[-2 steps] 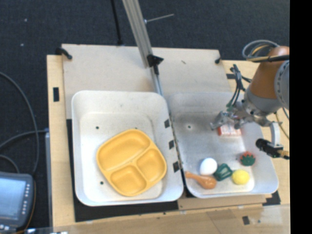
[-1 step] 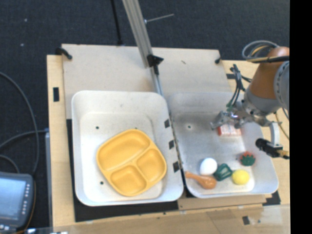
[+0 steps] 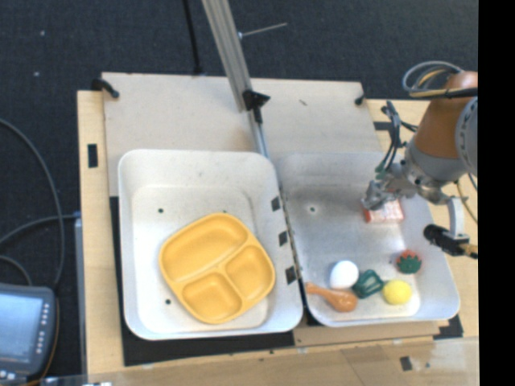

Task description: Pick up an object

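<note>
— Yellow tray (image 3: 216,265), where does it lie?

— In the left bin (image 3: 137,175), tilted a little, three compartments, toward the near right corner. It is the one thing in that bin.

— And the right bin (image 3: 322,187)?

— Several small things. Along the near edge, from the left: an orange spoon (image 3: 334,297), a white ball (image 3: 344,274) touching the spoon's handle end, a green piece (image 3: 369,283) just beside the ball, and a yellow ball (image 3: 397,292) next to that. A red and green thing (image 3: 409,262), perhaps a strawberry, sits a bit farther back, near the right wall.

— Where is the gripper (image 3: 376,202)?

— Over the right bin's far right part, reaching in from the right. The arm (image 3: 441,139) is grey with an orange band above the wrist. The tip is down low, at a red and white block (image 3: 385,211).

— Does it hold the block?

— I can't tell. The block lies on the bin floor right under the tip, touching or nearly so, but whether the hand is open or closed round it is too small and dark to make out.

— Is the block apart from the other things?

— Yes, well apart from the row at the near edge, and nearer the strawberry than the spoon.

— Anything else?

— A grey metal post (image 3: 229,43) rises from the far side of the bench (image 3: 185,107), between the two bins.
</note>
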